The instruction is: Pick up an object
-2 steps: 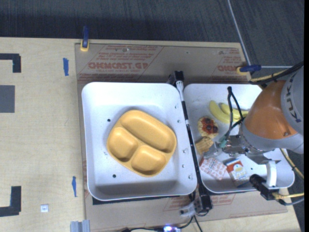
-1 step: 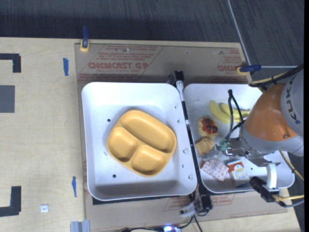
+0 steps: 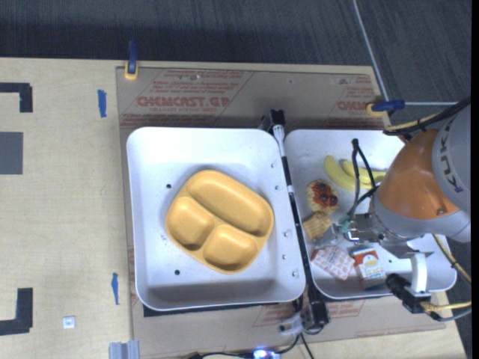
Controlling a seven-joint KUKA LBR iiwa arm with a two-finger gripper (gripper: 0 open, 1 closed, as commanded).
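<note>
Left, glossy yellow 3-compartment plastic tray (image 3: pixel 218 220) in smooth white bin (image 3: pixel 150 200).

The arm (image 3: pixel 430 182) enters from the right edge of the camera view and bends downward. Its orange band faces the camera, with the grey link above it at the right edge. Black cables run along the wrist section. The gripper (image 3: pixel 352 230) sits at the lower left end of the wrist; its fingers are hidden by the wrist housing.
</note>
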